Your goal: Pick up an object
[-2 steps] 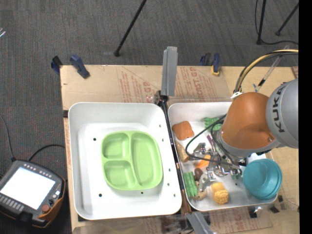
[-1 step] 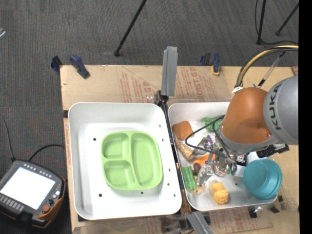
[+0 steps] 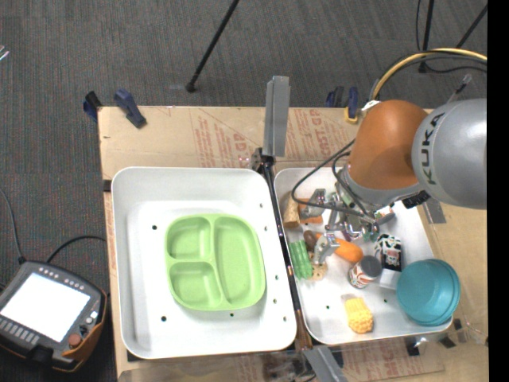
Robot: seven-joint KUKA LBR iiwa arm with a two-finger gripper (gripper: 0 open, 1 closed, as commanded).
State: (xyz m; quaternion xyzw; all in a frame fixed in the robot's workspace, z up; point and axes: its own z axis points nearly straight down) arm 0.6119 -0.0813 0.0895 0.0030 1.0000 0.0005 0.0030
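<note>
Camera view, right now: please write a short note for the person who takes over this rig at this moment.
Gripper: low in the right bin, over the toys at its left side. Whether it is open or shut cannot be told from above, and nothing is seen between its fingers.

Things: orange toy, green toy, corn cob, black-and-white toy and teal bowl all lie in the right bin. The green divided plate lies in the left bin.

Done: the arm has reached the pile.

Left: no object appears lifted; the pick is still to be made and confirmed.

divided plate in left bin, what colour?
Light green, seen plainly in the camera view: the divided plate lies in the left bin.
</note>
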